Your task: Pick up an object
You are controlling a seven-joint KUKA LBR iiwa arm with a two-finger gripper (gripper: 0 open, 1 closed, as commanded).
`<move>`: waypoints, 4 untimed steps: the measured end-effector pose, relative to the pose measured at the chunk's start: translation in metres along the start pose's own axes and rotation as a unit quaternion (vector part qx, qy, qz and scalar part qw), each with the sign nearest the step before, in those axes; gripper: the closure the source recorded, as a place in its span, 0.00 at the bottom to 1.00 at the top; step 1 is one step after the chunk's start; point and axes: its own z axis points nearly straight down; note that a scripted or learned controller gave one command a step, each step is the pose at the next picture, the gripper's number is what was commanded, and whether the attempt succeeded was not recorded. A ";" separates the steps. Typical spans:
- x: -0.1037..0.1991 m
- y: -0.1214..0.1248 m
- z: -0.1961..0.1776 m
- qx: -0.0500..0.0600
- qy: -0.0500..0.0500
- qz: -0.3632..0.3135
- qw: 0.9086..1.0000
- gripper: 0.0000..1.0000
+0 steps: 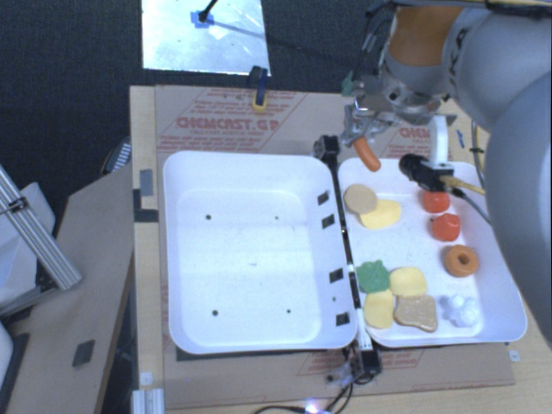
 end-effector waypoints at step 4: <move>0.102 -0.166 0.031 0.014 0.000 0.004 1.000 1.00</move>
